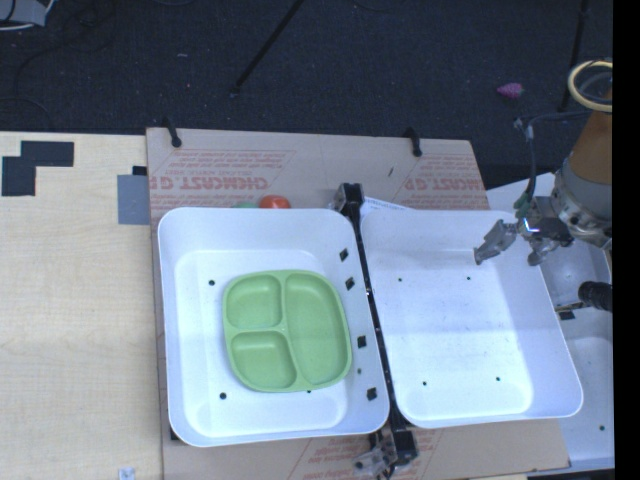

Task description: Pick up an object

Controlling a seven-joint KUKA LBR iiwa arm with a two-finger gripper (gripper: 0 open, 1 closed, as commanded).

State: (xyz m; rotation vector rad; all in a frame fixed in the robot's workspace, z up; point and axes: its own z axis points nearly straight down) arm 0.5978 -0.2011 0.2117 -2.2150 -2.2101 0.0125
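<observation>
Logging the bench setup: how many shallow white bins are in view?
2. The left shallow white plastic bin holds a green divided plastic tray; the right shallow white plastic bin sits beside it, touching along the middle.

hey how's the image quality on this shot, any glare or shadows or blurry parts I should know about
In the camera view, light is even and soft; the left bin casts only a faint shadow inside its walls, and the green divided plate reads crisply. The right bin looks slightly washed out, near overexposed. The gripper at the right bin's upper rim is a bit soft and small. The floor beyond the bench is dark, low in detail.
</observation>
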